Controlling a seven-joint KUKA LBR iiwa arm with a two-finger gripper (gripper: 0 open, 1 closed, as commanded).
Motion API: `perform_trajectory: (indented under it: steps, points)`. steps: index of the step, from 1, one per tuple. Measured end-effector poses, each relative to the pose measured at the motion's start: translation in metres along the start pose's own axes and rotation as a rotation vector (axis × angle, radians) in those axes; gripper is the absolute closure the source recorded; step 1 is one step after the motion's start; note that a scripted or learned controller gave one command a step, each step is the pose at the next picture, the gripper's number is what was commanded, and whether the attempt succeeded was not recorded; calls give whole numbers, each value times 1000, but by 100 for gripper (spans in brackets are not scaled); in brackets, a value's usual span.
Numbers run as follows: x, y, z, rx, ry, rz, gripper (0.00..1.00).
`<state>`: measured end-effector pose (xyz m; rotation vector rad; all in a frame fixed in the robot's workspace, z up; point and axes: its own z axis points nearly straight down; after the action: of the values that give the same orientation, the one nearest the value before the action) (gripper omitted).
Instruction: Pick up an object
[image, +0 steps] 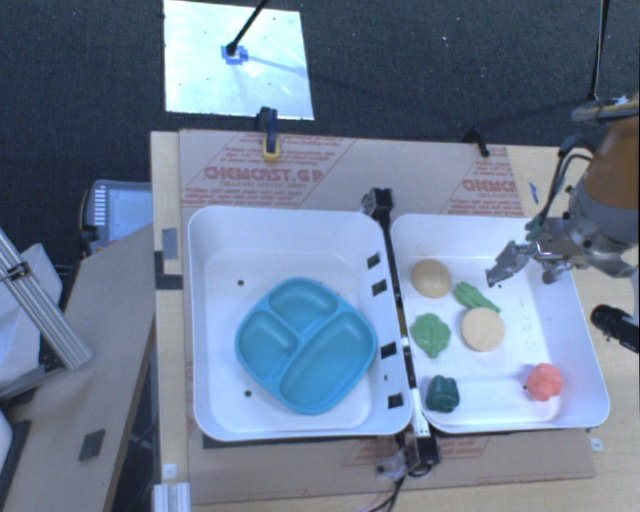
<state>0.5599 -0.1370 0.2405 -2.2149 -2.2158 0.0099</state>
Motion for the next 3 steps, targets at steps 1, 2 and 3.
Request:
perform_trajectory:
  steps: [1, 2, 3]
  points:
    - [0, 2, -6, -11, -2, -3, 0]
    - [-4, 9, 53, -8, -1, -1, 0]
    - [-4, 1, 99, -8, -1, -1, 0]
